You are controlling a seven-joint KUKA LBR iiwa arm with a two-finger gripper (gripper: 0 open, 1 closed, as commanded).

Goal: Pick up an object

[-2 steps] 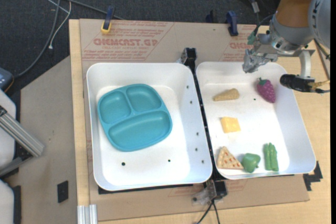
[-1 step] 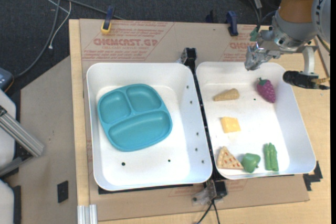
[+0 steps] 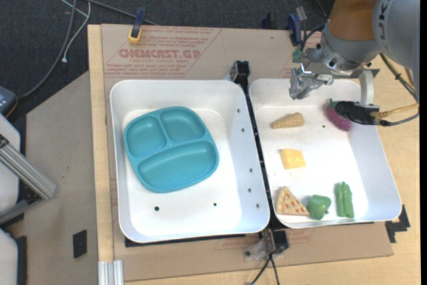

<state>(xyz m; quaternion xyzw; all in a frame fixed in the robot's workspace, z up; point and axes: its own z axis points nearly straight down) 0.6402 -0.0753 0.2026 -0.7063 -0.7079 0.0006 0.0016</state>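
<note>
above far end of right bin, gripper is seen hanging, nothing held; finger opening cannot be told. nearest object, cone-shaped pastry, is found just below-left of gripper toward bin's middle, long axis lying across bin. yellow block is placed further on, purple item off to right.

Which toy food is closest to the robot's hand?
The tan cone, just below the hand. The yellow cheese and green foods lie farther down the bin.
</note>
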